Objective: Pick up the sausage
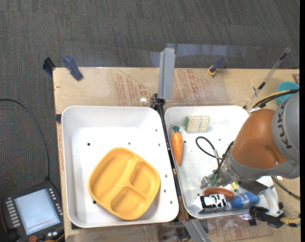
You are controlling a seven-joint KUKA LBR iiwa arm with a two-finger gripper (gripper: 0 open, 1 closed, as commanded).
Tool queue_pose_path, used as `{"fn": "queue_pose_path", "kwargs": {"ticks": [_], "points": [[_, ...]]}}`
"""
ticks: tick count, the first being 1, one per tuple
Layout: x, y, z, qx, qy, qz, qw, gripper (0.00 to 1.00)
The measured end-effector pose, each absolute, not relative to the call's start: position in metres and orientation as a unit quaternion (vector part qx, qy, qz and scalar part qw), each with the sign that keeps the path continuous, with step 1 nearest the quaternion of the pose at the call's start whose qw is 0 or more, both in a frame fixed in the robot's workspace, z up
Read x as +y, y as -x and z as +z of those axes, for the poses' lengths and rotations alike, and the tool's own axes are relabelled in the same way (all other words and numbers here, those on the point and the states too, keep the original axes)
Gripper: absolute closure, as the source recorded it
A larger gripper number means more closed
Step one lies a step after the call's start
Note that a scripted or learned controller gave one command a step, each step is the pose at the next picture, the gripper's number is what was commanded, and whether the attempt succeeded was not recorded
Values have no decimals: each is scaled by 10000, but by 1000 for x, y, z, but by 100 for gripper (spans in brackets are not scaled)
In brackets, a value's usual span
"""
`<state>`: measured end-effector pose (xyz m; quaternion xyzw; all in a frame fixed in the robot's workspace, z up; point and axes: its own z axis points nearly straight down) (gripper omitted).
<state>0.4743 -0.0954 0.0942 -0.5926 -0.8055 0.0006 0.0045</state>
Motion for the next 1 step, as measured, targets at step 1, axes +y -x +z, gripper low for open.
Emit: {"fn": "queue_pose_path", "kwargs": {"ticks": [1], "points": [[-96, -474, 94, -8056, 5924, 7, 45, 0]]}}
